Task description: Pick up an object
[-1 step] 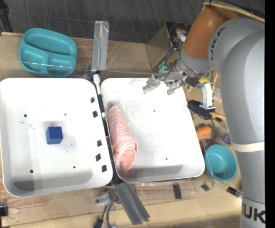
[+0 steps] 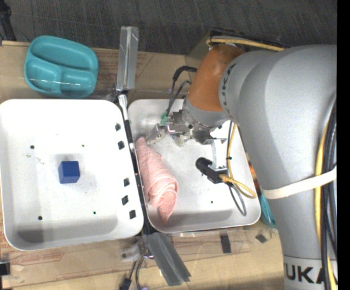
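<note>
Two shallow white bins sit side by side on the bench: the left bin holds one small blue cube, lying alone near its middle, and the right bin holds one pink rolled cloth, stretched along that bin's left wall from about mid-height down toward the near corner. One teal sectioned tray rests on the bench beyond the left bin, outside both bins. One grey arm with an orange band above the wrist reaches in from the right and bends down over the far part of the right bin. Its gripper hangs low there, just beyond the upper end of the cloth and apart from the cube. Whether the jaws are spread or closed cannot be told from this slant, and nothing is seen between them.
</note>
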Action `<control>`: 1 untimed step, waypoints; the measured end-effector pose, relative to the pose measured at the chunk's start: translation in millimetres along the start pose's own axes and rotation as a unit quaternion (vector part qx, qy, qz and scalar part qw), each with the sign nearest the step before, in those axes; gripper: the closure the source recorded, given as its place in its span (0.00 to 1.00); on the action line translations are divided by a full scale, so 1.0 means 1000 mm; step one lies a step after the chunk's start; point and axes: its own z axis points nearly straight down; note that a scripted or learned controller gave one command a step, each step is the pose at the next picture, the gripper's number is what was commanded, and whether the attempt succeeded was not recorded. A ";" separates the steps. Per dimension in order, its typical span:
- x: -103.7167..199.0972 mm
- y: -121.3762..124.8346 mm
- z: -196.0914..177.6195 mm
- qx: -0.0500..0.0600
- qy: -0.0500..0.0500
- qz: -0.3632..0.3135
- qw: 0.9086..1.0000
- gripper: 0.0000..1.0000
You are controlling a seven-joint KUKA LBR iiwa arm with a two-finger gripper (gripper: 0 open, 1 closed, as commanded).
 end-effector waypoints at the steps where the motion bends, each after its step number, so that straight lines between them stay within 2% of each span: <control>1: -0.046 0.014 -0.061 -0.002 0.000 0.015 1.000 0.00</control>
